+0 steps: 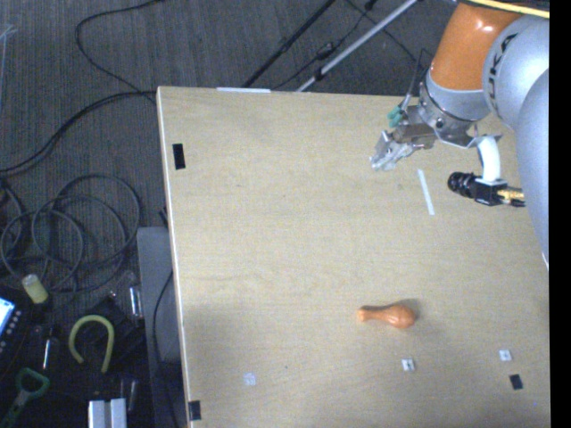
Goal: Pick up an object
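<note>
An orange, pear-shaped object [389,315] lies on its side on the tan bench top [268,239], in the lower right part of the camera view. A thin white stick [426,192] lies on the bench further back. My gripper [387,157] hangs at the upper right, just left of the stick and well behind the orange object. Nothing shows in the gripper. The grey arm with its orange band [468,47] reaches in from the right edge.
A black connector with a brass tip [483,188] sticks out from the arm beside the stick. Small square markers [408,364] dot the bench's front right. Off the bench's left edge, cables and tools [80,230] lie on the floor.
</note>
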Robot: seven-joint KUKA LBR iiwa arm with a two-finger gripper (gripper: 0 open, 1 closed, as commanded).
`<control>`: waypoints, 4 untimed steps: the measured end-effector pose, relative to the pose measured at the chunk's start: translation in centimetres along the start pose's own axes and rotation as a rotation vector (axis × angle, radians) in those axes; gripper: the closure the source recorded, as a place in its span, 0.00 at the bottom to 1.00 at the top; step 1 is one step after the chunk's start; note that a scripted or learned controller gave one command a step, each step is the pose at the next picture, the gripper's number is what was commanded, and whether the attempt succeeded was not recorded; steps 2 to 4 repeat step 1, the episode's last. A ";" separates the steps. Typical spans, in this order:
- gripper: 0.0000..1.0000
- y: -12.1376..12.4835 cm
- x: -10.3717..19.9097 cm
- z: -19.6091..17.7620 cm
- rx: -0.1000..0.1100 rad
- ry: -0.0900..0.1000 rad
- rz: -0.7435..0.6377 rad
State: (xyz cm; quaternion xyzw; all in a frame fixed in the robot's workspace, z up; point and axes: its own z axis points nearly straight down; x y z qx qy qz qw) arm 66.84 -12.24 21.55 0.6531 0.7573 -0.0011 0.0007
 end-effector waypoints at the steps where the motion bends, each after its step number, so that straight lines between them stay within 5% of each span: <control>1: 1.00 -5.2 -4.2 -0.4 0.001 0.000 -0.153; 4: 1.00 -5.2 -4.2 -0.4 0.001 0.000 -0.153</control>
